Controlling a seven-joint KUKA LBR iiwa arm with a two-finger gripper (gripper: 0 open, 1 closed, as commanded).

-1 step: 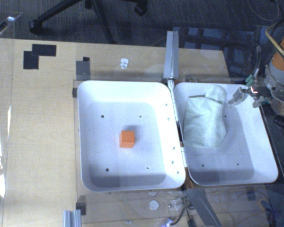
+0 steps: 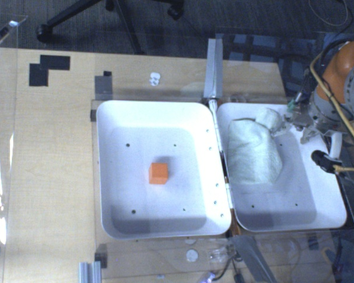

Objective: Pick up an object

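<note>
White crumpled cloth [image 2: 255, 151] lies in the right bin [image 2: 301, 217], just down and to the left of the gripper [image 2: 295, 121], and its upper tip reaches almost to the tool. The gripper hangs at the far right corner of that bin, close to the rim, with the grey arm [image 2: 342, 93] and its orange band behind it. Whether the gripper is spread or closed cannot be made out at this angle, and nothing can be seen caught in it.

The other candidate, a small orange cube [image 2: 159, 173], sits well away from the gripper, across the divider in the left bin [image 2: 115, 217], near the middle of its floor.

Several things could spoil a pick from here. The gripper is so near the bin wall that a straight descent may strike the rim or pin only the thin corner of the cloth, which would likely slip free on the lift. Soft fabric also tends to bunch and slide aside under pressure, so a closure could come up empty. A yellow cable [image 2: 330, 96] loops beside the wrist and might snag during a turn. Reaching the cube would mean crossing the raised divider [image 2: 219, 152], where a low path risks a collision.
</note>
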